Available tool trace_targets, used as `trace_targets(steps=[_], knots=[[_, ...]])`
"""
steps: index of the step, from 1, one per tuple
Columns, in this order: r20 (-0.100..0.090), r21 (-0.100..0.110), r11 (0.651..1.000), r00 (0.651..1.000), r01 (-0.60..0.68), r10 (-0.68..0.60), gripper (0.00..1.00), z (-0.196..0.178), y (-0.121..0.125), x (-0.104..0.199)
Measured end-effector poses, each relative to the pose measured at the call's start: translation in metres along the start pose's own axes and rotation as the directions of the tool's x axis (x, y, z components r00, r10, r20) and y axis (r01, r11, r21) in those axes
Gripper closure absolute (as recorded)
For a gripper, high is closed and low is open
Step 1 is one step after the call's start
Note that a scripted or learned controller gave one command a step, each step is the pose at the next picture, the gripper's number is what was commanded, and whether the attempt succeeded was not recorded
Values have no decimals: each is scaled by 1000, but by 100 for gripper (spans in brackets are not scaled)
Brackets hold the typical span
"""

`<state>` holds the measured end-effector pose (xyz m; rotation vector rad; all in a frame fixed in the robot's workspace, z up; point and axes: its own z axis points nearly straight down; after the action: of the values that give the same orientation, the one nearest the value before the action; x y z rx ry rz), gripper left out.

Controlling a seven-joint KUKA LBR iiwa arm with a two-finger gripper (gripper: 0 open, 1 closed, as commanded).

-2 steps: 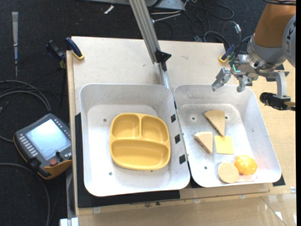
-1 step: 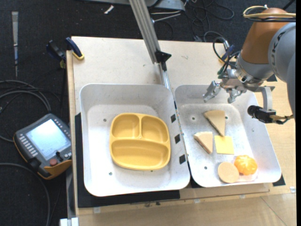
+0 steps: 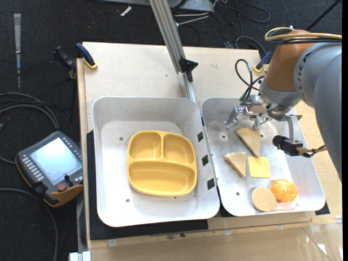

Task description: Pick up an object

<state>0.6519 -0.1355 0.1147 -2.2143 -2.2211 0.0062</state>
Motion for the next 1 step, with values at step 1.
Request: trace_targets(steps=[1], knots=[[6, -17, 1000, 1000, 1, -1, 0, 13, 4, -1]])
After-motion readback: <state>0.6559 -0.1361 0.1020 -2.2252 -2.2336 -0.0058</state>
